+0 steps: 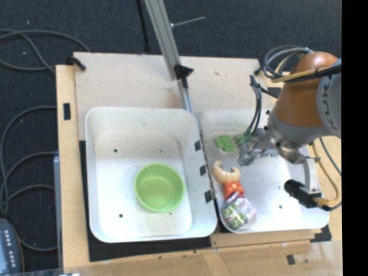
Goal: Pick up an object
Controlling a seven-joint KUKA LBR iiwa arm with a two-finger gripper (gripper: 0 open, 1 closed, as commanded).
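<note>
My gripper (247,154) hangs low in the right bin (270,211), near its far left part. Just left of it lies a small green object (225,143), close to the fingers but not between them as far as I can see. Nearer the front, along the bin's left wall, lie a curved beige piece (224,171), a small orange-red item (233,190) and a crinkly green and white packet (238,213). A green bowl (159,187) stands upright in the left bin (115,137).
A slanted aluminium pole (167,39) rises from the bench behind the bins, its foot near the gap between them. The grey and orange arm (302,105) covers the right bin's far right part. Cables lie on the dark floor at left.
</note>
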